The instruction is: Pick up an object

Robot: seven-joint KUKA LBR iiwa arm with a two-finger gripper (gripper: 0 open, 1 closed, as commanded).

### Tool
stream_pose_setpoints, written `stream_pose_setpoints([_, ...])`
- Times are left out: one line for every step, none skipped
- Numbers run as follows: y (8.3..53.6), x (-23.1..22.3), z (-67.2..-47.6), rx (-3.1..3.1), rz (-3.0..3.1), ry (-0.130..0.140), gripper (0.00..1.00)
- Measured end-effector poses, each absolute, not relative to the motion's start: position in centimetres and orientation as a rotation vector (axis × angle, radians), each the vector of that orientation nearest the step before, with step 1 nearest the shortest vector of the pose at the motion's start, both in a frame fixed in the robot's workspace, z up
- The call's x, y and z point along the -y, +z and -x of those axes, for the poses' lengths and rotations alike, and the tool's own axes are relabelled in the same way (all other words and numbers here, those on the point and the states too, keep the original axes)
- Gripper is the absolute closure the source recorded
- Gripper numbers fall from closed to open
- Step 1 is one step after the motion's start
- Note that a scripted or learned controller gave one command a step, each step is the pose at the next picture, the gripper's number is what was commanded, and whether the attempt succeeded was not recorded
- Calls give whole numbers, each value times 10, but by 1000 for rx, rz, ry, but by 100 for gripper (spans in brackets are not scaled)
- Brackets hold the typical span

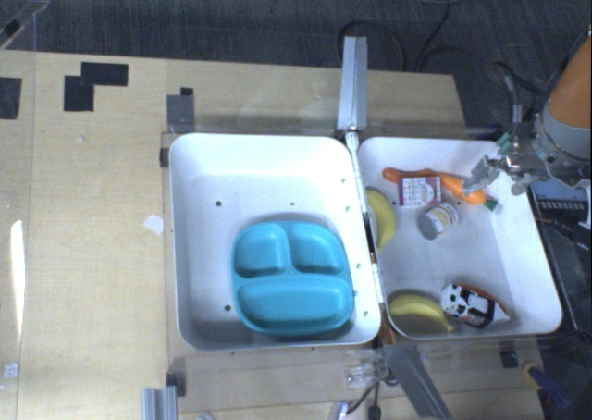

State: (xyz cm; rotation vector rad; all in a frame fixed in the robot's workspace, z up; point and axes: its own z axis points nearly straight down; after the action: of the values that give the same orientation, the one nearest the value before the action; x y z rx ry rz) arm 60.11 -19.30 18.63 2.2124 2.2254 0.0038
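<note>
my claw (499, 173) sits at the right bin's (546, 270) upper right, over the orange carrot (455, 185), probably lining up. can't tell whether it's apart or together.

The wooden bench (83, 224) bears two white bins (199, 224).

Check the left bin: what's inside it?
One blue divided tray lies in the left bin, toward its near edge; its three compartments look bare. Whatever is under the tray is covered.
</note>
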Motion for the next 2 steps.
stream_pose_setpoints([97, 177, -638, -2170, -2243, 21, 0])
stream_pose_setpoints([112, 174, -642, -2174, -2230, 35, 100])
